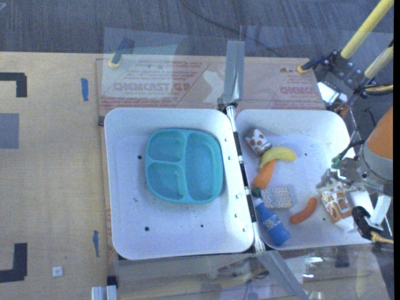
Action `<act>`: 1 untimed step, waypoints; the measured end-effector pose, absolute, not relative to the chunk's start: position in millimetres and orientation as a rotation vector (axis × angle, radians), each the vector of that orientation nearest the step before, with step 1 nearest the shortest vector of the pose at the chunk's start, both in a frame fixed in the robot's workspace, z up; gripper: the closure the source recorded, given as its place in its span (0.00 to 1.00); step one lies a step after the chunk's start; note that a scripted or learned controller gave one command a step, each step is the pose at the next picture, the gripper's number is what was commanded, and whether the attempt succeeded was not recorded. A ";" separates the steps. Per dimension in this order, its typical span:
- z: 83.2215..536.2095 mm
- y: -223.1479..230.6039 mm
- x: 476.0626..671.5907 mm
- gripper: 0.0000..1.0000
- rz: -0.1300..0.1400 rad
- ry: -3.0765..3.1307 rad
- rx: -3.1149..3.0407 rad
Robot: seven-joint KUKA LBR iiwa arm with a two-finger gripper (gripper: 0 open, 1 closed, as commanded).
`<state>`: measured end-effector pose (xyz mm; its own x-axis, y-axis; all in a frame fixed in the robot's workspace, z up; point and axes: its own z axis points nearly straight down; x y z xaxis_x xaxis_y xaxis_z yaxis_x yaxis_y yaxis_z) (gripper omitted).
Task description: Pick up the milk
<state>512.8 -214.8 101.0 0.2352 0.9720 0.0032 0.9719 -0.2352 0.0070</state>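
The milk (335, 204) is a small white carton with orange print, lying near the right wall of the right bin (312, 125). My gripper (338, 181) reaches in from the right and sits directly over the carton's upper end. The grey wrist with its orange band (382, 139) rises above and to the right. The gripper body hides the part of the carton under it, so I cannot make out whether it touches the carton.
The right bin also holds a strawberry-print cup (256, 140), a banana (279, 155), a carrot (264, 175), a waffle cracker (277, 197), a blue bottle (272, 222) and an orange sausage (304, 210) just left of the milk. A teal divided plate (184, 165) lies in the left bin (125, 224).
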 end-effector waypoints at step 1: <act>176.2 -165.1 590.9 1.00 0.000 2.008 2.415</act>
